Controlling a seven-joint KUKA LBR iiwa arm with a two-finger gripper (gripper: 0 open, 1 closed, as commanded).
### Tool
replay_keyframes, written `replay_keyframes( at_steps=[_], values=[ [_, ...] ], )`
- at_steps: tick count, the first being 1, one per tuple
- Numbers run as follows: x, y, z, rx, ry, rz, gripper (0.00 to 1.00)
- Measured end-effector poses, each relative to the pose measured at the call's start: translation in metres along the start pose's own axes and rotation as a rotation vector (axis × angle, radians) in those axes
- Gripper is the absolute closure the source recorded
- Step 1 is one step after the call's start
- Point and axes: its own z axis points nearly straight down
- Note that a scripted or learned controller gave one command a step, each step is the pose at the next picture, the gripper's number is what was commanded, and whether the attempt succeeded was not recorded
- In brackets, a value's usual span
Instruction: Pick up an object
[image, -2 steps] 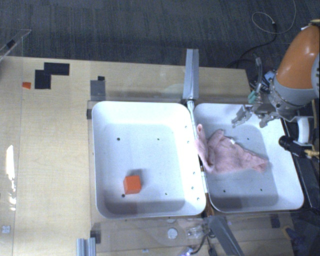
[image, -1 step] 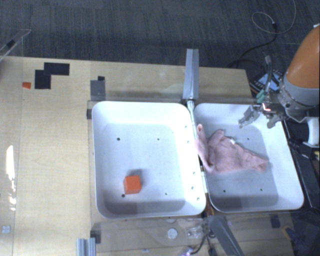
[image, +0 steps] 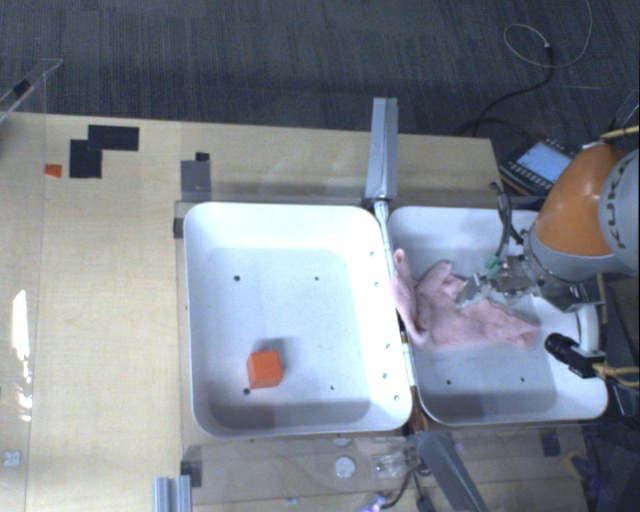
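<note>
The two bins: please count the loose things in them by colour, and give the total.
Orange: 1, the block in the left bin.
Pink: 1, the cloth in the right bin, under the gripper.
Total: 2.

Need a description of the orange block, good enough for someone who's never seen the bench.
Find the left bin of the two white ones. The orange block sits on its floor toward the near left corner. It is small, boxy and bright, unlike the limp pink cloth in the right bin.
</note>
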Motion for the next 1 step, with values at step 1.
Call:
replay_keyframes(
  at_steps=[1],
  values=[
    [0.0421,0.0063,0.0061,-0.007,-0.002,-0.246,0.00]
  ],
)
